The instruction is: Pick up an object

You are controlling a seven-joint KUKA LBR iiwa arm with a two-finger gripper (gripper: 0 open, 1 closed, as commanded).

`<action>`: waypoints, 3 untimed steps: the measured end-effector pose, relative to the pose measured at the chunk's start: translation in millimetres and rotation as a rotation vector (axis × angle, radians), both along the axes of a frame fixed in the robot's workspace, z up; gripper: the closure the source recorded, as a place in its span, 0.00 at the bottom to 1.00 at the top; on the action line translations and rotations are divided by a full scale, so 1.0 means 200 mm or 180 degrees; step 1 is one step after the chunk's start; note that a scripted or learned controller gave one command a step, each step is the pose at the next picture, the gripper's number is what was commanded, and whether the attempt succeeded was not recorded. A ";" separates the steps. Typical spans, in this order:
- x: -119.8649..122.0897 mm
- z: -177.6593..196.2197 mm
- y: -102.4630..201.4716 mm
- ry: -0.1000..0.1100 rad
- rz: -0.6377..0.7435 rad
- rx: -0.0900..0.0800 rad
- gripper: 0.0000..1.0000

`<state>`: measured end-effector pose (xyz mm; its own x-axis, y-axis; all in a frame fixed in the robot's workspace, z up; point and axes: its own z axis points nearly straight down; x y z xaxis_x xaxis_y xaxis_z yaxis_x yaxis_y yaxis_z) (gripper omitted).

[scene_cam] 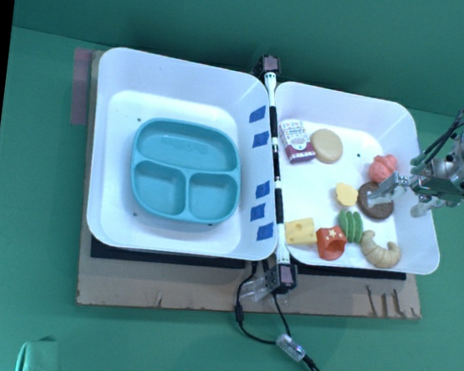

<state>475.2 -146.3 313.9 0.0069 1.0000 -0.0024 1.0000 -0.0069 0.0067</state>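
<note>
Two white bins sit side by side, the left bin [105, 123] bearing a teal divided plate [186, 171], the right bin [413, 245] scattered with toy food. From above, the gripper [405, 193] hovers at the right bin's far edge, fingers apart and holding nothing, just beside a brown cookie [374, 203] and a red-orange toy [383, 167]. Approach appears under way; next, seemingly, a descent and closure.

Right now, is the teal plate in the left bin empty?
Empty: the teal plate shows bare teal in all three compartments. The toy foods lie in the right bin.
</note>
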 end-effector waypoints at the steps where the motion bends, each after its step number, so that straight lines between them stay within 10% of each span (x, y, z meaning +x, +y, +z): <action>1: 0.32 -0.61 -0.19 -0.0060 0.0002 -0.0028 0.00; 2: 0.33 -0.54 -0.20 -0.0105 -0.0016 -0.0038 1.00; 3: 0.33 -0.54 -0.20 -0.0105 -0.0017 -0.0037 0.00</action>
